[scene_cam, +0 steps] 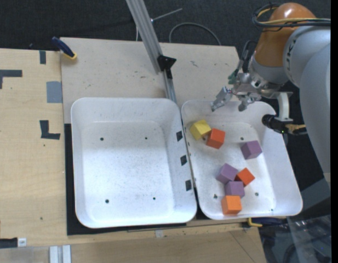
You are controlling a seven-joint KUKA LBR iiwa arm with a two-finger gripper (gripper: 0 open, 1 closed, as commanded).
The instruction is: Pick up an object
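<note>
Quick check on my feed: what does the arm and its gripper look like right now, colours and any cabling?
The arm is smooth light grey with a rounded orange band above the wrist. Thin dark cables loop over that band. The gripper is a small metallic grey unit with two slim fingers, and a black fitting with a yellowish cable end sits beside it.

light: even, diffuse overhead, moderately bright | shadows: soft, short, under the small coloured foam cubes (228, 163) in the right shallow white plastic bin (284, 169) | glare: mild washout on the left shallow white plastic bin (81, 119), sheen on the orange arm band (284, 29) | focus: slightly soft overall, low-res grain | distortion: none obvious at edges
</note>
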